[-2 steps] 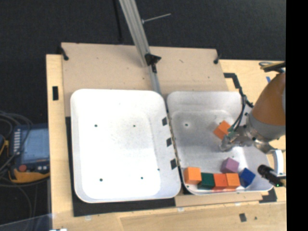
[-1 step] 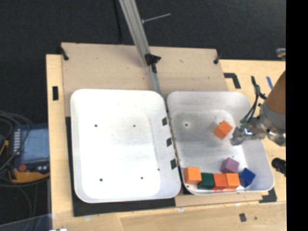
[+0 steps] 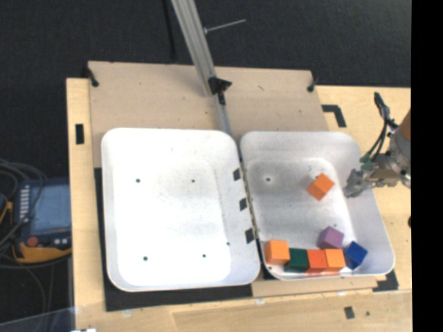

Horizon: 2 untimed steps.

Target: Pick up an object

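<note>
The grey arm reaches in from the right, its claw [image 3: 354,180] low over the right edge of the right-hand shallow white bin [image 3: 291,144]; how the claw is set cannot be told. Just left of it, apart, a small orange cube [image 3: 320,186] sits tilted, corners diagonal, without a clear long axis.

Orange cube [image 3: 320,186] in right bin [image 3: 291,147], end effector [image 3: 356,180] beside
</note>
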Each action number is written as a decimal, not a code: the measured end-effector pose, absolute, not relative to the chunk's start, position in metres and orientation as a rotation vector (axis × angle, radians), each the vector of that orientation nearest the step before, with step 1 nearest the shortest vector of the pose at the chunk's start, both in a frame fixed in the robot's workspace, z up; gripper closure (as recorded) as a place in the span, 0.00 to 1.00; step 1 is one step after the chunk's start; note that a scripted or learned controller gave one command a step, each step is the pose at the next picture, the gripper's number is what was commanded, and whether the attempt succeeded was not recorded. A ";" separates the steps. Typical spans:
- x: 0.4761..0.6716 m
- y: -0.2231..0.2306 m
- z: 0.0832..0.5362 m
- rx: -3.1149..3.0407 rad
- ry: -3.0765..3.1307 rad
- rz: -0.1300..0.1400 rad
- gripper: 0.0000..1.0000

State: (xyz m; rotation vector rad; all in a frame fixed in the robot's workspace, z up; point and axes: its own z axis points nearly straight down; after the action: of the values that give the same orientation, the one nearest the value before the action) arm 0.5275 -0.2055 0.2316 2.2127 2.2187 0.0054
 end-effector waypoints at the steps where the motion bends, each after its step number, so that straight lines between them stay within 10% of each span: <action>1: 0.528 -0.207 0.226 2.216 2.222 -0.002 1.00; 2: 0.546 -0.154 0.220 2.214 2.230 0.000 1.00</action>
State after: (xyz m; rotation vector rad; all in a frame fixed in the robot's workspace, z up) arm 0.5457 -0.1537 0.2196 2.2144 2.2296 0.0000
